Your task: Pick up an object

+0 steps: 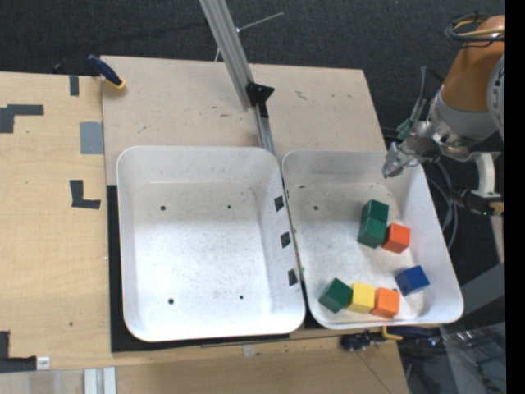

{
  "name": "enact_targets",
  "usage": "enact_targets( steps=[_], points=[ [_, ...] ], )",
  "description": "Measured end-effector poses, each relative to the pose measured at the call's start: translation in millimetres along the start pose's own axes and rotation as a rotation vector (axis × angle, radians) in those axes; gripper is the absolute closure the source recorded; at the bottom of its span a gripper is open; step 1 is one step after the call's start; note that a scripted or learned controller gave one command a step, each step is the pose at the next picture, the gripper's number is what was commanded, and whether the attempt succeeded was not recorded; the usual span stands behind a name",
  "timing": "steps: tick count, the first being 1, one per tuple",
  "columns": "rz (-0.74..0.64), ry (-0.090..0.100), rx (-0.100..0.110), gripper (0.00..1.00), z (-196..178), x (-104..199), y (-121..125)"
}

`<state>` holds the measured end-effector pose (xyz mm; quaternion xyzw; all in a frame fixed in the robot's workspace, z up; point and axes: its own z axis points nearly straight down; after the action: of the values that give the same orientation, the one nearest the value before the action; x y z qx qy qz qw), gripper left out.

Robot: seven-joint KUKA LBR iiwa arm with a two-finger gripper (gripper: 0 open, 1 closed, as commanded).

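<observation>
glossy cube blocks [385, 301], speckled white bin [328, 179]

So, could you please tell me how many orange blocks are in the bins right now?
2, both in the right bin. One orange block touches the tall green block; the other orange block ends the front row beside the yellow block. None seems hidden.
</observation>
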<state>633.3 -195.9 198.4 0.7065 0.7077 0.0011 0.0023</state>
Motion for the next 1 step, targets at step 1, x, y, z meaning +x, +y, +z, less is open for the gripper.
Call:
enact_targets(
  steps=[1],
  points=[
    [-0.003,0.003,0.006,1.0,-8.6,47.5,-13.0]
  ],
)
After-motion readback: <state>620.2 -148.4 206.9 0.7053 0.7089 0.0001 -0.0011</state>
